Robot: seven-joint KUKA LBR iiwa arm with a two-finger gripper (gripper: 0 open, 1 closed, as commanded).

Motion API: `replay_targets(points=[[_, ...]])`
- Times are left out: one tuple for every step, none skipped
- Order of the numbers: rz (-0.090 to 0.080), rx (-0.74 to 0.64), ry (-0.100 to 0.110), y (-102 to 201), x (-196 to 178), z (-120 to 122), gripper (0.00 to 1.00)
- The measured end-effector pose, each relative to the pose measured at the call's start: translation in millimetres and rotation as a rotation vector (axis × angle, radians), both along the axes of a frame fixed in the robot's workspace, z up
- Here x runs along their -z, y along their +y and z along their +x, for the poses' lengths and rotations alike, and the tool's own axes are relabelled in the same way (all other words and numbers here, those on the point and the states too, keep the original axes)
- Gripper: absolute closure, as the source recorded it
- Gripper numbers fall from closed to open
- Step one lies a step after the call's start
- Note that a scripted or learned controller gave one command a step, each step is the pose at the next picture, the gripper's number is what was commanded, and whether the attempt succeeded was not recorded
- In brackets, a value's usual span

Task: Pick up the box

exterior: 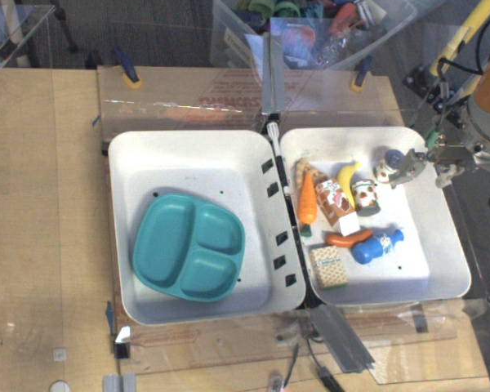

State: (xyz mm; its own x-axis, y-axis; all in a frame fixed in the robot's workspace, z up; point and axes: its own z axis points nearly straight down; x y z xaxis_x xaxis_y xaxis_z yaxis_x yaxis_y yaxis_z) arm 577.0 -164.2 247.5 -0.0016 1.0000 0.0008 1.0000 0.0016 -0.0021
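Note:
The box (335,202) is a brown-red carton with a white end. It lies slanted in the right bin (441,260), between an orange carrot (308,198) and a small can (365,196). My gripper (389,169) hangs over the upper right part of that bin, just right of a yellow banana (345,175) and above the can. It is up and to the right of the box and apart from it. The arm reaches in from the right edge.
An orange piece (348,238), a blue bottle (377,246) and a tan patterned block (329,266) lie below the box. The left bin (131,153) holds a teal divided plate (188,247). A clear tub of toys (310,11) stands behind the bins.

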Motion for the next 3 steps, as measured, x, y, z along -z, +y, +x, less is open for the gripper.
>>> replay_targets(points=[[0.0,-0.024,0.0,73,106,-32,0.0],[0.0,-0.01,-0.003,68,152,26,0.0],[-0.004,-0.274,-0.015,67,158,-52,0.0]])
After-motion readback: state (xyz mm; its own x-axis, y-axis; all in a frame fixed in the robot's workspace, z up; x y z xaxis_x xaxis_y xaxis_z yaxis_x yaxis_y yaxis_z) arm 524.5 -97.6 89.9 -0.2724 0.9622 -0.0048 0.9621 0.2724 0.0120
